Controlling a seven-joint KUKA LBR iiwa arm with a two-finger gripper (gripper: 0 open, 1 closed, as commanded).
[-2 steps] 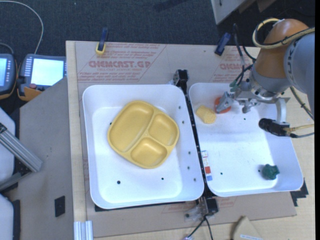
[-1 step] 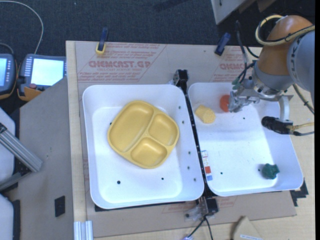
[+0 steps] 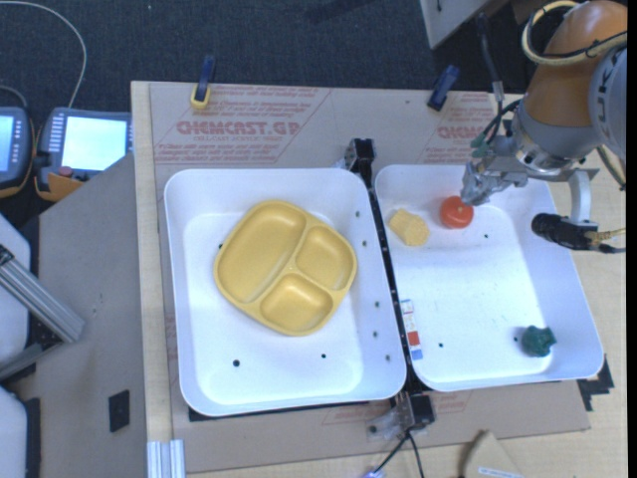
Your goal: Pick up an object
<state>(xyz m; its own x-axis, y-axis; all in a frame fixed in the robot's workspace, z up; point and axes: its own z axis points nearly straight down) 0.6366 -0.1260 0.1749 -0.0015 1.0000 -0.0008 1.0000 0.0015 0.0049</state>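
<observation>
The gripper hung just at one o'clock of the red object in the right bin, finger spread impossible to tell; descending off-centre risked nudging it away.

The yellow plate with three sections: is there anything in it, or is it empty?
Empty. The yellow plate lies flat in the left bin, and all three sections show only bare yellow.
</observation>
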